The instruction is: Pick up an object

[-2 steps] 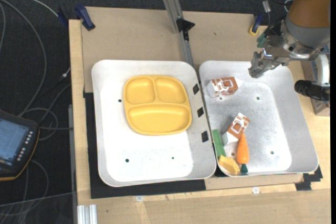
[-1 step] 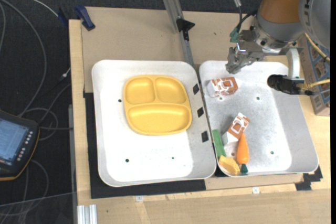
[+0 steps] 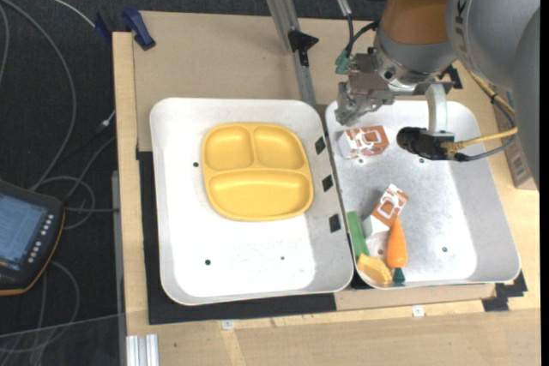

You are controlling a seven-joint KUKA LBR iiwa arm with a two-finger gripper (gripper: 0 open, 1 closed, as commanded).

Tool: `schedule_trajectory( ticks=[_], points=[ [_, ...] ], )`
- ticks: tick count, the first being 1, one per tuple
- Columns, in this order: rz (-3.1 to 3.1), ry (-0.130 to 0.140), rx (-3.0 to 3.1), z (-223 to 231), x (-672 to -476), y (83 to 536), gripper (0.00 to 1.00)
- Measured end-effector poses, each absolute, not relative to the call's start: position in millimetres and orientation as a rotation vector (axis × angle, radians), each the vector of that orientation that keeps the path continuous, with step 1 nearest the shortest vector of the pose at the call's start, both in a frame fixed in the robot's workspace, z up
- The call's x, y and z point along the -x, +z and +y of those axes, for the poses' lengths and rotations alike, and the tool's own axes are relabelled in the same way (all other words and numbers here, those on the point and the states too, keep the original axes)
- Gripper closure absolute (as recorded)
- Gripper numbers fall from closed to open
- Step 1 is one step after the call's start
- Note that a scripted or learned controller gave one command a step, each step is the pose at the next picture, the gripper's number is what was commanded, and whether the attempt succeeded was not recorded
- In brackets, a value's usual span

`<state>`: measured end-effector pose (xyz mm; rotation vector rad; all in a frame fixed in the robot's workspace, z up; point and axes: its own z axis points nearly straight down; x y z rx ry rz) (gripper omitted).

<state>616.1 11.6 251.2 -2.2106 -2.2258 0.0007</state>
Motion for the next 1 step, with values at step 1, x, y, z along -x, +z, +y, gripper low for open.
schedule_trajectory(
  ticks=[1],
  points=[
    [-2.229, -0.004, 2.212, 74.8, -620.9, 248.8, 1.0]
  ],
)
